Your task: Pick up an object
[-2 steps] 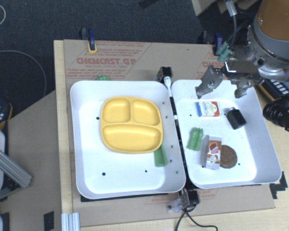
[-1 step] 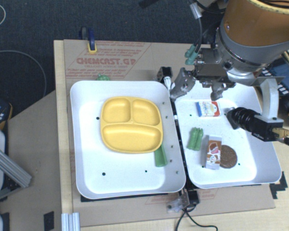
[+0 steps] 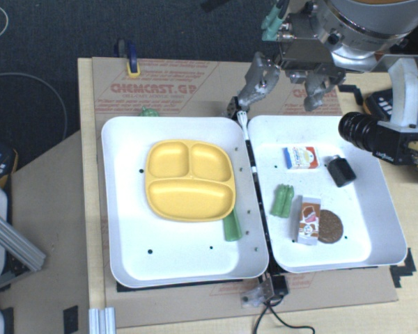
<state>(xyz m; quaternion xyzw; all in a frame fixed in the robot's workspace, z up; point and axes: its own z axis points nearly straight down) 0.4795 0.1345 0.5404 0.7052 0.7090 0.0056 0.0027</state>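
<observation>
Objects available for picking, with the arm at the far side of the counter. The right bin (image 3: 366, 204) holds five loose items. A small blue, red and white box (image 3: 301, 157) lies flat near its far middle, and a black block (image 3: 341, 171) lies tilted just to the right of that box. A green piece (image 3: 283, 200) lies near the bin's left wall. A white and brown packet (image 3: 307, 220) lies nearer the front, and a brown disc (image 3: 330, 227) touches the packet's right edge.

The left bin (image 3: 125, 207) holds a yellow divided plate (image 3: 190, 179) at its centre, right way up, with three compartments. A second green piece (image 3: 232, 225) lies just beside the plate's near right corner, close to the wall shared with the right bin. The two bins touch along that wall.

The gripper (image 3: 284, 91) hangs above the far rim of the right bin, near the corner where the bins meet, and is well apart from every item. Its two fingers (image 3: 256, 88) are spread wide and point down and towards the bins. The grey arm (image 3: 366, 19) enters from the upper right.

Both bins rest on a brown cardboard sheet (image 3: 188, 82) with red lettering, which lies on the counter (image 3: 411, 207). A blue and yellow clamp (image 3: 132, 58) grips the sheet's far left edge.
</observation>
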